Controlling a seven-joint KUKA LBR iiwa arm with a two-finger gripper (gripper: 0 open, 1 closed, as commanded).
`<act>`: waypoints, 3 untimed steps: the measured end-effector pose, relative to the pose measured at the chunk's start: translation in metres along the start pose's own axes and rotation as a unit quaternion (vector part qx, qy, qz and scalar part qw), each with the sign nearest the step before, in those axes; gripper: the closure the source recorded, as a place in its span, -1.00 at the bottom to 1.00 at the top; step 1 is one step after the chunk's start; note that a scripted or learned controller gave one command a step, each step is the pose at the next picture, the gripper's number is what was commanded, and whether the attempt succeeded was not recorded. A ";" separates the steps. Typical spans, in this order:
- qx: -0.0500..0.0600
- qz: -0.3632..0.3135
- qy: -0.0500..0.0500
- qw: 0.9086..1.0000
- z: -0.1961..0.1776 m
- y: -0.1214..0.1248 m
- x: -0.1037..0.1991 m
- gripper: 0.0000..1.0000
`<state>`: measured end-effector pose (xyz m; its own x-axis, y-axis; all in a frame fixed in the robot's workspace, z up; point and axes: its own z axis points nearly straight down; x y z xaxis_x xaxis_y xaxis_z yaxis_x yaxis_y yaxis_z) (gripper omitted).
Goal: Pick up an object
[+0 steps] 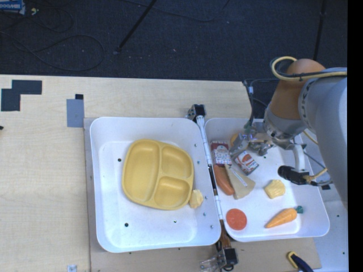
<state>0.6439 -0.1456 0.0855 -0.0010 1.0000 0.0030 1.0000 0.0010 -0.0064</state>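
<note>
A KUKA arm [306, 103] reaches in over the right-hand bin [317, 222], its gripper [255, 143] low among a cluster of small items at the bin's upper left; whether its jaws are apart or together cannot be told from this slanted overhead view, and nothing is visibly held, so the pick appears not yet made. Just below the gripper lies a small packet with a red label [247, 161], seemingly the nearest candidate, with a second red-and-white packet [220, 153] beside it near the divider. A hot-dog-shaped toy [224, 181] and a beige wedge [243, 185] crowd in close below, which could get in the way of a clean grasp. Farther off in the same bin sit a yellow chunk [274, 188], a toy carrot [281, 217] and a red disc [236, 219], all well apart from the gripper. The left-hand bin [108, 231] holds a yellow divided plate [156, 173] with a small pale yellow piece [196, 198] touching its lower right edge. The grasp and the lift both remain to be done, as far as can be judged.
</note>
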 end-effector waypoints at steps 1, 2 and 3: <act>-0.002 0.001 -0.002 1.000 -0.001 -0.034 0.022 -1.00; -0.001 0.001 -0.001 1.000 -0.008 -0.034 0.022 1.00; 0.001 0.000 -0.001 1.000 -0.098 -0.069 0.086 1.00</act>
